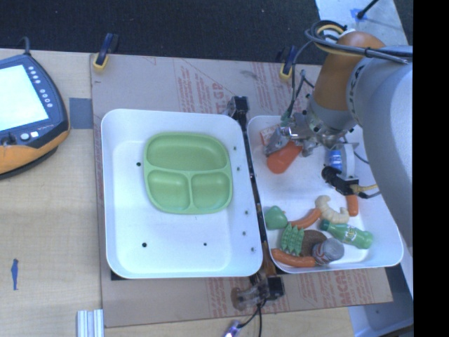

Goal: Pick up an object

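My gripper [291, 142] hangs low over the far left part of the right bin [382, 262]. Right under and in front of it lies an orange, carrot-like piece [283, 160], touching or nearly touching the gripper. The wrist hides whether that piece is gripped. A small reddish piece [271, 138] lies just left of the gripper by the bin's corner. The grey arm with its orange band [344, 69] comes in from the upper right.
The left bin [123, 244] holds a green divided plate [188, 172]. The near part of the right bin holds a green lump [275, 217], a green bottle [349, 236], a cream curved piece [328, 209], orange sticks [295, 260], a green ridged block [291, 239] and a grey can [327, 251]. A tablet [24, 114] lies far left.
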{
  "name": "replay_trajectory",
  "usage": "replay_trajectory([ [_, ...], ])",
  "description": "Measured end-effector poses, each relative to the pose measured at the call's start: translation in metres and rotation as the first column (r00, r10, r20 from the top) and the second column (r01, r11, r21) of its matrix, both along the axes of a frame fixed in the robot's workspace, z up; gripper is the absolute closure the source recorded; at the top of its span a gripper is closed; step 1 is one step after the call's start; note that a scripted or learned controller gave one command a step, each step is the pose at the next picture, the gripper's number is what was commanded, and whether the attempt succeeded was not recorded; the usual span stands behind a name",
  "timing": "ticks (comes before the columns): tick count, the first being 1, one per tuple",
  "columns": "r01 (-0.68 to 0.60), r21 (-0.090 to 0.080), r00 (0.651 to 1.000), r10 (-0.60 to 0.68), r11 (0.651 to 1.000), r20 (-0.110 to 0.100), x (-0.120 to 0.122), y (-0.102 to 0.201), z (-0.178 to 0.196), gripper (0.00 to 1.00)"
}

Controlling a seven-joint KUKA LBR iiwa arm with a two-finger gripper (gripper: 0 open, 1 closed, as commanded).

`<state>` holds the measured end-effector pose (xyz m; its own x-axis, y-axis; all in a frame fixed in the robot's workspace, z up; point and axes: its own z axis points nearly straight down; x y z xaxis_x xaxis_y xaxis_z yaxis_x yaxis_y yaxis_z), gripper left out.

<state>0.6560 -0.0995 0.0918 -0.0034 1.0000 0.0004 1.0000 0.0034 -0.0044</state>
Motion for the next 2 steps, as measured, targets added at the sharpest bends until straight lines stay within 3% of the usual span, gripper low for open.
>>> replay_trajectory([
  [1,-0.006,-0.001,1.0,0.006,1.0,-0.003,0.0,0.0,0.01,1.0],
  [2,-0.002,0.0,1.0,0.002,1.0,0.002,0.001,0.057,0.101,1.0],
])
